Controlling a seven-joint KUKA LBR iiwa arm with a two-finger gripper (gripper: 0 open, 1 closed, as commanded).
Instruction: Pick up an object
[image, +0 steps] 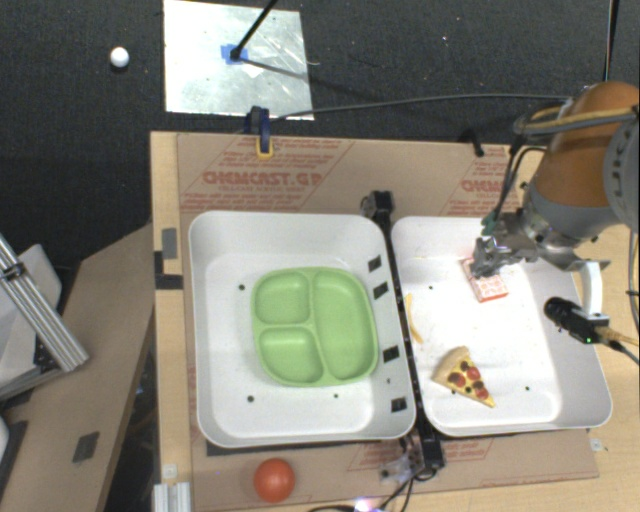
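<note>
In the right bin lie a pizza slice, a thin yellow fry-like stick by the left wall, and a small red and white packet. My gripper hangs at the upper end of that packet, low over the bin's far part, with the arm coming in from the right. The fingers are small and dark against the packet.
A green three-compartment plate sits in the left bin. An orange ball rests on the bench in front of the bins. A black part with a green light sticks out by the right bin's right wall.
</note>
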